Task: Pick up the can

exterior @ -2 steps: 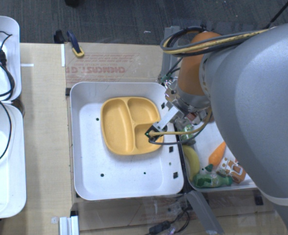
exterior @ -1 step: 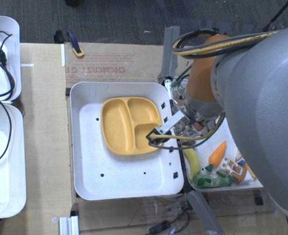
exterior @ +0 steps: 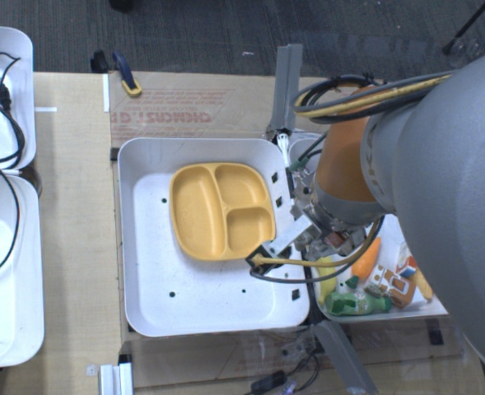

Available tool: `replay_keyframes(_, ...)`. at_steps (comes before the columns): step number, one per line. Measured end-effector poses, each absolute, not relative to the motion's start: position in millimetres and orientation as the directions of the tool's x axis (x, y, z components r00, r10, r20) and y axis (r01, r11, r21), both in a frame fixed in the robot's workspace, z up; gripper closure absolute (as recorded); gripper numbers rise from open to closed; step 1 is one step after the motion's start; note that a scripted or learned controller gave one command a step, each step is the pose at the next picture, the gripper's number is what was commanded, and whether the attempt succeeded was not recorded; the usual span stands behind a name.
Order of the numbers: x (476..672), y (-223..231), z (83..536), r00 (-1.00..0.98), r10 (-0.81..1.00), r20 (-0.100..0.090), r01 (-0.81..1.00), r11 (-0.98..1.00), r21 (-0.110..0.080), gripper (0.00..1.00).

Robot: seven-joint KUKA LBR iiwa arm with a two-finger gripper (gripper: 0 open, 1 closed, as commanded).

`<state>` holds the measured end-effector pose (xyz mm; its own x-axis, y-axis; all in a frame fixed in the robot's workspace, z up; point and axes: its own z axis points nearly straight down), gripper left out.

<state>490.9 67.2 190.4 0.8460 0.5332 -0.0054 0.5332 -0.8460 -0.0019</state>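
Well to the left of the hand (exterior: 323,239), a yellow divided plate (exterior: 221,211) lay in the left bin (exterior: 128,220), apart from its walls and no part of this job. Just left of the hand, a cable (exterior: 279,263) looped out over that bin's near right corner. The hand itself hung low over the seam between the two bins, under the orange band (exterior: 341,167) and the bulk of the arm (exterior: 440,188), and whether it was wide, narrow or holding anything could not be told. Just below and to its right, in the right bin (exterior: 427,307), things lay crowded together: a green thing (exterior: 357,304) on its side, a carrot (exterior: 366,262) leaning over it, and a small printed box (exterior: 390,280) beside that. The can could not be told apart among them; it was probably in this clutter or under the arm. By my judgement the step in hand was the reach and descent. To do it well, the hand would need to shift right, off the bin wall, settle squarely above the can alone, come straight down with room either side, and close only once the carrot and green thing were outside its grip, since neighbours so close could be pinched or nudged.
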Motion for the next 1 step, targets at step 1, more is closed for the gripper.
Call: replay_keyframes(1, 477.8, 112.5, 90.1, 0.760, 0.650, -0.006, 0.650, -0.760, -0.004, 0.00)
